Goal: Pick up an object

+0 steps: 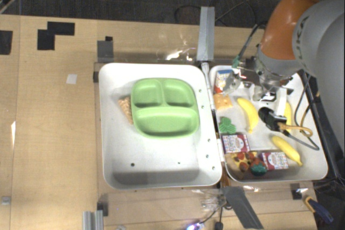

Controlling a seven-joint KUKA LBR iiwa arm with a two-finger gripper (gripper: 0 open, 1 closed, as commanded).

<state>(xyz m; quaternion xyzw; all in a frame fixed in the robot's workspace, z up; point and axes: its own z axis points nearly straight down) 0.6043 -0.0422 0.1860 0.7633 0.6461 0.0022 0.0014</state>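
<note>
- The desk (54,132) holds two white bins side by side.
- The left bin (116,159) holds a green divided tray (163,106), which lies on a small tan thing I cannot name.
- The right bin (315,167) is crowded: two bananas (248,113) (287,149), small snack packs (235,143), a green toy (228,126).
- The tool (261,89) hangs over the right bin's top end; I cannot tell if it is apart or together.
- Things lie so close that it might bump or catch two.
- The pack writing is too small to read.
</note>
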